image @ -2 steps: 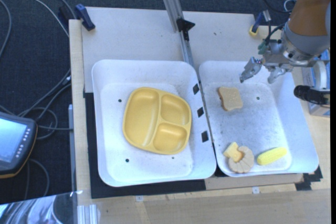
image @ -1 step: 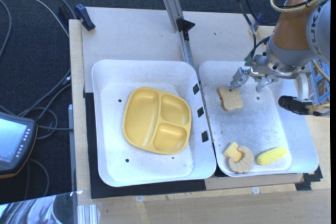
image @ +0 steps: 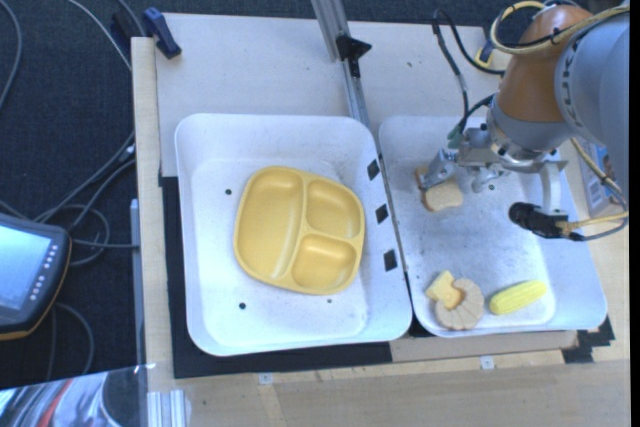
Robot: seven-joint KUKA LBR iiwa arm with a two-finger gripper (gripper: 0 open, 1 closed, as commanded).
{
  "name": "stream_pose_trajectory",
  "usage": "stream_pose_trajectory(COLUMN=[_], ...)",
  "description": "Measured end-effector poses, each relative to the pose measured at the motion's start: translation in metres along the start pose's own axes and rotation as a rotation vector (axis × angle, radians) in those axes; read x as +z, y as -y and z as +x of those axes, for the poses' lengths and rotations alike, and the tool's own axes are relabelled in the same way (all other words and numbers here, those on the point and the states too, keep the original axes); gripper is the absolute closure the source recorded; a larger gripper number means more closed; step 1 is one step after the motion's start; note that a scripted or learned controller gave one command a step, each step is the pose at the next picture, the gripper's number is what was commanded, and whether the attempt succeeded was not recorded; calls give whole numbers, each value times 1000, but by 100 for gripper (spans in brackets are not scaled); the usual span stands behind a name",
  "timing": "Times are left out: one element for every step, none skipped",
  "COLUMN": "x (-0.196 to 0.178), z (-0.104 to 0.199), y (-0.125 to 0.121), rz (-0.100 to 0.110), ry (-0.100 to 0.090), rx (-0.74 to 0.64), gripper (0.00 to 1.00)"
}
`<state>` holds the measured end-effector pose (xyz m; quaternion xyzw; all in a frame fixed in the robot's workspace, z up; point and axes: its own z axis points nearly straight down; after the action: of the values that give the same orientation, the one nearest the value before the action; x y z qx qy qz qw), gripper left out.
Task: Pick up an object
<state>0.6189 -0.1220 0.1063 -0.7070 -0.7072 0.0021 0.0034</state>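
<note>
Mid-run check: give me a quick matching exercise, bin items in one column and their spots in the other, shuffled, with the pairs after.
Things:
1. yellow divided plastic plate
2. yellow toy corn cob
3. tan bread-like piece
4. round beige cookie-like disc

Places:
A. right bin, front right corner
B. right bin, close by the gripper
C. left bin, middle
D. right bin, front left, beside a yellow chunk

Pairs: 1-C, 2-A, 3-B, 4-D

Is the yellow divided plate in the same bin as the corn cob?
No: the yellow divided plate lies in the left bin, the corn cob in the right bin.
</note>
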Motion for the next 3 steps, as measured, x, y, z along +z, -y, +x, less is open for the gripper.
stream_pose_trajectory(x=[-16,-78,-107], z=[0,-2,-2], y=[-2,3,2], rz=[-9,-16,-11], ry=[0,3,2], rx=[-1,0,0], gripper=[100,100,100])
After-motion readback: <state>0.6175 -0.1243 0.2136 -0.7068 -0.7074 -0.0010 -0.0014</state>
